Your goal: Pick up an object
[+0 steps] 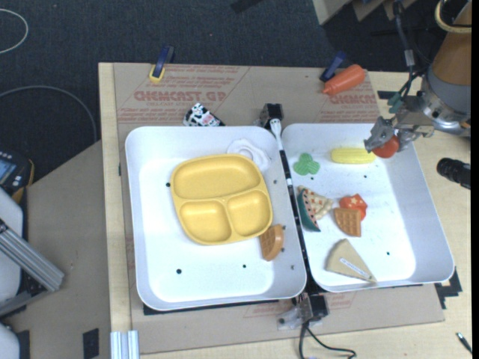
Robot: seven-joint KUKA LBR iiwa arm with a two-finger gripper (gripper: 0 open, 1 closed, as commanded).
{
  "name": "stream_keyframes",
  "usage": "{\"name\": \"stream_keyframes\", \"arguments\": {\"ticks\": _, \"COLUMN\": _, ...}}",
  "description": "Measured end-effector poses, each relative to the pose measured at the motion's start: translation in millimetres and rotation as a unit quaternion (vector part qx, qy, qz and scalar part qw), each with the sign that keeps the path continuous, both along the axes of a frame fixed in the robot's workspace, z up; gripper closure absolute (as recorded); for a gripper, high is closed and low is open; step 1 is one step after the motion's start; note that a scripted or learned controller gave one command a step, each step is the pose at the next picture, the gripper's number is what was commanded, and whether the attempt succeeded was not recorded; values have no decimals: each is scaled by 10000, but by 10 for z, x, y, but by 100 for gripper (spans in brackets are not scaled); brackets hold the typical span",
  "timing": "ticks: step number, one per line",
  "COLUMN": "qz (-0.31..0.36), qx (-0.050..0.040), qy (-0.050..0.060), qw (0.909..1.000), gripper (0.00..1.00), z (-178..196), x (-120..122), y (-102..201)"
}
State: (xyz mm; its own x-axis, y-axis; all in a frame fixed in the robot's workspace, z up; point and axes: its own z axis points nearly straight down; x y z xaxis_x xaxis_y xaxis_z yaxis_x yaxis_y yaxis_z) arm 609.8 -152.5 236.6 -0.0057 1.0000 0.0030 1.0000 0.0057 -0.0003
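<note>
Now the two-finger gripper (pixel 387 143) is hovering at the right white bin's (pixel 419 193) far edge, jaws seemingly closing around a small red round object (pixel 388 149), lifting it clear of the yellow banana-shaped toy (pixel 352 155) beside.

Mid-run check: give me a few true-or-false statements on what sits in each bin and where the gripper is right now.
1. The yellow divided plate lies in the left bin. True.
2. The gripper is over the left bin. False: it is at the right bin's far edge, beside a red piece.
3. The yellow banana-like piece lies in the right bin. True.
4. The green piece rests on the plate. False: it is in the right bin.
</note>
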Motion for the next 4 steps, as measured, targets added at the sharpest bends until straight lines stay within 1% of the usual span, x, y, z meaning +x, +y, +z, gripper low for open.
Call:
{"name": "stream_keyframes", "arguments": {"ticks": 1, "qz": 2, "qx": 2, "qy": 8, "qw": 10000, "gripper": 100, "z": 49, "x": -38, "y": 544}}
{"name": "stream_keyframes", "arguments": {"ticks": 2, "qz": -3, "qx": 0, "qy": 13, "qw": 10000, "gripper": 100, "z": 60, "x": -203, "y": 994}}
{"name": "stream_keyframes", "arguments": {"ticks": 3, "qz": -3, "qx": -1, "qy": 23, "qw": 10000, "gripper": 100, "z": -125, "x": -381, "y": 1467}}
{"name": "stream_keyframes", "arguments": {"ticks": 4, "qz": -3, "qx": -7, "qy": -10, "qw": 10000, "gripper": 100, "z": -87, "x": -313, "y": 1835}}
